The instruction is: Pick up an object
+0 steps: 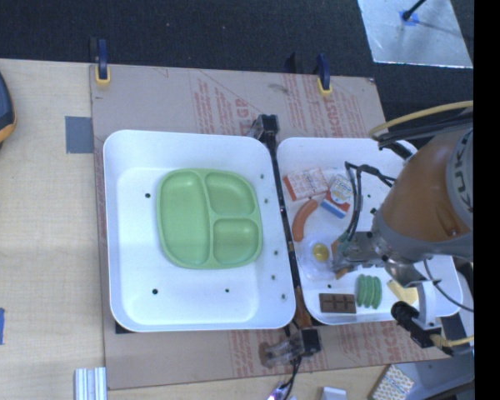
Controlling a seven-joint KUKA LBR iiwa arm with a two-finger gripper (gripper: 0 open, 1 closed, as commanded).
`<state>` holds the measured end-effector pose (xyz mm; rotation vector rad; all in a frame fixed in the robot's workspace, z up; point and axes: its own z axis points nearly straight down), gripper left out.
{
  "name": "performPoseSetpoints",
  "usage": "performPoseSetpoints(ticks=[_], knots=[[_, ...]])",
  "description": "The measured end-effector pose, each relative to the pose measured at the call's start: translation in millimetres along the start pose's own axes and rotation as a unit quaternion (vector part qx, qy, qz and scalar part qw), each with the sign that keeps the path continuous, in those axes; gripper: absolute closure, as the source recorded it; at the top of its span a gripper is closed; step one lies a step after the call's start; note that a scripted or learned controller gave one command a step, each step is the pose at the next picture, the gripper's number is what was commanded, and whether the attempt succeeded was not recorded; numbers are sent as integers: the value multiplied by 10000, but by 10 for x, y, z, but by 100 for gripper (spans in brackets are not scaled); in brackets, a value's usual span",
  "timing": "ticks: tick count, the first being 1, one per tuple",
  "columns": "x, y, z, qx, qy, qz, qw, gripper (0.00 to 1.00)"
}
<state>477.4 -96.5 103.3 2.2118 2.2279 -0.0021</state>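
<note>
Toy food (303,219) fills right bin (293,152); green plate (209,218) in left bin (121,223).

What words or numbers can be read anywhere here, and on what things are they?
"KU": large letters on the grey arm casing, cut off at the edge.
Red printing on the brown cardboard sheet under the bins: too blurred to read.
Small red and white packet in the right white bin: printed, too small to read.

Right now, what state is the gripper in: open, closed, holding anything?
Gripper: cannot be told; it sits low in the right bin near the yellow ball.
</note>
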Motion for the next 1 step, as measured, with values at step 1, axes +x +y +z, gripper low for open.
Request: performPoseSetpoints(ticks=[1], knots=[[438,265,-1131,-19,13,-3,10000,100]])
